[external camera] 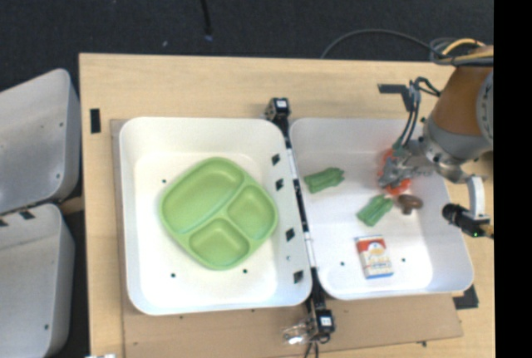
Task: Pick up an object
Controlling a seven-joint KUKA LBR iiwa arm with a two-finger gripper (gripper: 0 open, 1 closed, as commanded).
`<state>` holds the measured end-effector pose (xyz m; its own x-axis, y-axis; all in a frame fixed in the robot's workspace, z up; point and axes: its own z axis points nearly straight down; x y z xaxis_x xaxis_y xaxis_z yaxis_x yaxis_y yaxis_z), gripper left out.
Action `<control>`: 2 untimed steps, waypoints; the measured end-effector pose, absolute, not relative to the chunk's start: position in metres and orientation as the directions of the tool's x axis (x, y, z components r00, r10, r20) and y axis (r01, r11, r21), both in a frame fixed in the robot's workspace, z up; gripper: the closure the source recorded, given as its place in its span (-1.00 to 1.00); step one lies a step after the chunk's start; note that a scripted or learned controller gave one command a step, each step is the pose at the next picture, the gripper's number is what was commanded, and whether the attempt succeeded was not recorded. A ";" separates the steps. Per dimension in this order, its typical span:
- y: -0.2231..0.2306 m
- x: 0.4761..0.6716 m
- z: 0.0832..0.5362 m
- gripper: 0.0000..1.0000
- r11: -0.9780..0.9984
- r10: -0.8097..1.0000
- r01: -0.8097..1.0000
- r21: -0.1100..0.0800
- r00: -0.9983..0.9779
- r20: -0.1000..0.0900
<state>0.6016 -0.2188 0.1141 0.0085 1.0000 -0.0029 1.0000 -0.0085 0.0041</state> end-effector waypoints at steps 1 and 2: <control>-0.224 0.601 0.158 1.00 -0.010 1.000 1.000 0.005 0.010 -0.002; -0.226 0.603 0.211 1.00 -0.004 1.000 1.000 0.007 0.004 -0.003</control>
<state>0.6025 -0.2257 0.2109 0.0038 1.0000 -0.0028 1.0000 -0.0038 0.0068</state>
